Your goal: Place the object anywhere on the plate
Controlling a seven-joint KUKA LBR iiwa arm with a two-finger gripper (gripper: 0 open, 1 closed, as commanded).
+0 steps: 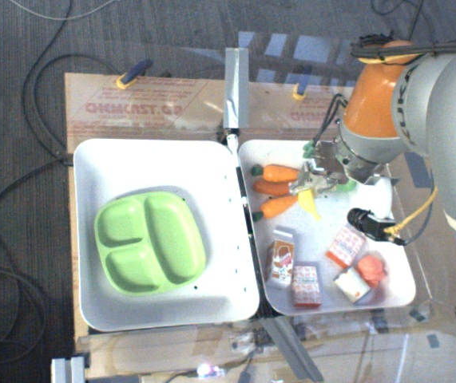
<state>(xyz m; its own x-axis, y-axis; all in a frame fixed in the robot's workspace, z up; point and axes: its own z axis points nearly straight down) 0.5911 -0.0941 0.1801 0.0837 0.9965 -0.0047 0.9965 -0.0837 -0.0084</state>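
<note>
Small cartons (294,274) in right bin; gripper (311,183) over carrots (279,190), finger spread impossible to tell; green plate (149,240) left.

Dark carpet (172,22), trailing cables (36,6)

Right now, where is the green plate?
The green plate lies in the left bin, slightly left of centre, across the divider from the carrots in the right bin.

plate (150,242): lime green | bins (164,154): white | carrots (279,174): orange | arm band (378,98): orange
</note>
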